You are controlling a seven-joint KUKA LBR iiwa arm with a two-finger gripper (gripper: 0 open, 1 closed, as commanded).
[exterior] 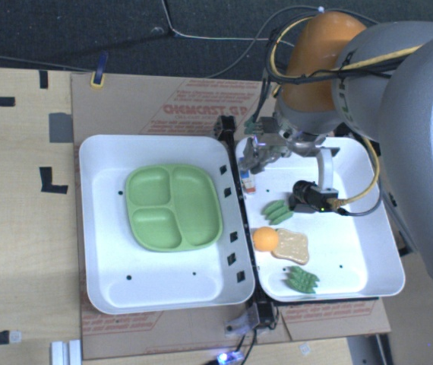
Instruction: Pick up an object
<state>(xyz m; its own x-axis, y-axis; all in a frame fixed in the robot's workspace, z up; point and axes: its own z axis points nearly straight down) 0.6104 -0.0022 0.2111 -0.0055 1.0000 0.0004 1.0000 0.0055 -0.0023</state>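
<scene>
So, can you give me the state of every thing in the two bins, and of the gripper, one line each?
green divided plate: lying flat in the left bin, nothing on it
gripper: low over the right bin's far left corner, holding nothing visible
upper green bean pod: lying loose, right bin
orange: resting against the toast
toast slice: lying flat
lower green bean pod: lying loose near the front wall

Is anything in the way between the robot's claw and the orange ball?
Nothing visible blocks it. The gripper is at the top left of the right bin. The orange ball lies lower, touching the toast. The green beans sit near that path, slightly to the side.
</scene>
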